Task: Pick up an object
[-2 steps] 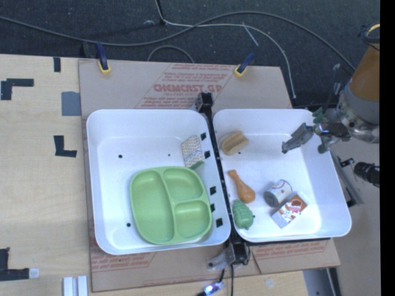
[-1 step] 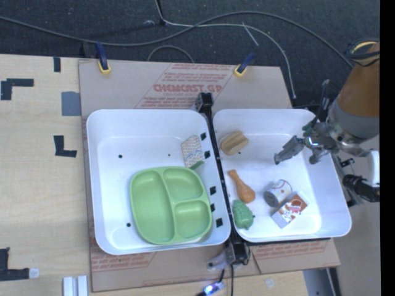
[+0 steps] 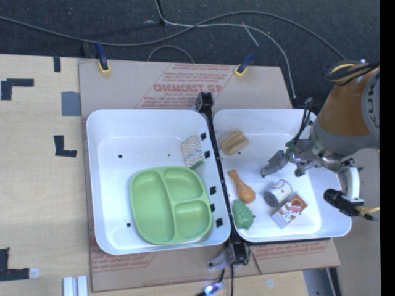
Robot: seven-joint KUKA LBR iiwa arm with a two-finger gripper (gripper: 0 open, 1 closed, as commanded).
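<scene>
My gripper (image 3: 286,168) hangs over the middle of the right bin (image 3: 265,119), open, with nothing between its fingers. Just below it a small grey can (image 3: 276,195) lies on the bin floor, and a red and white box (image 3: 290,209) rests beside that. Left of the gripper an orange carrot-shaped toy (image 3: 241,186) lies slanted. A tan bread roll (image 3: 234,142) sits near the bin's back left. A green bumpy toy (image 3: 242,214) rests in the front left corner.
The left bin (image 3: 108,165) holds a green divided plate (image 3: 173,203) and a small patterned box (image 3: 192,150) against the divider wall (image 3: 213,159). Cables cross the dark floor behind the bench. Two clamps (image 3: 102,63) pin the cardboard underlay.
</scene>
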